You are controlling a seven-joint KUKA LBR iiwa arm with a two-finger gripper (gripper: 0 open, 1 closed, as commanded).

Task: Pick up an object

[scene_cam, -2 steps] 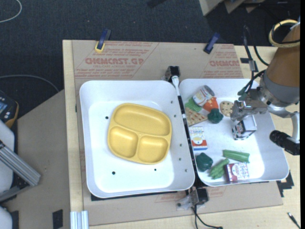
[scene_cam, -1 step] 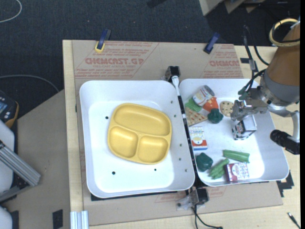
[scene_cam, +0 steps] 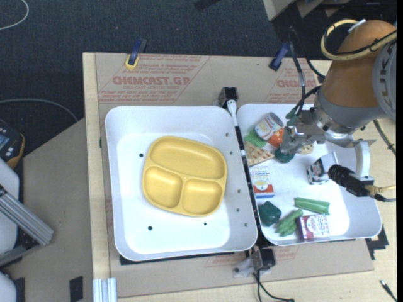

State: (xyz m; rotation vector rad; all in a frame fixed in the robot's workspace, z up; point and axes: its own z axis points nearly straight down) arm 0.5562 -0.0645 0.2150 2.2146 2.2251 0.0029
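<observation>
At the near edge of the right bin [scene_cam: 368,222] lies a small dark red packet [scene_cam: 313,226], and just beside it, to the left, some green pods [scene_cam: 288,222] and a dark green lump [scene_cam: 270,212]. A little farther lies a light green bean [scene_cam: 312,204], and near the inner wall a small white carton with red print [scene_cam: 262,182]. The left bin [scene_cam: 126,187] holds a yellow tray with three compartments [scene_cam: 184,175], which lies flat in the middle of it. Farther in the right bin there is a waffle-like piece [scene_cam: 257,153], a leaf-green item [scene_cam: 256,138] and a white can with an orange label [scene_cam: 269,126], all close together near the far left corner. The gripper [scene_cam: 288,148] is low over this group, just right of the waffle-like piece and below the can, with a dark teal round thing [scene_cam: 284,156] at its tip. Whether the jaws are spread or closed, and whether they grasp anything, I cannot tell, because the wrist covers them. The arm [scene_cam: 352,74] comes in from the right.
</observation>
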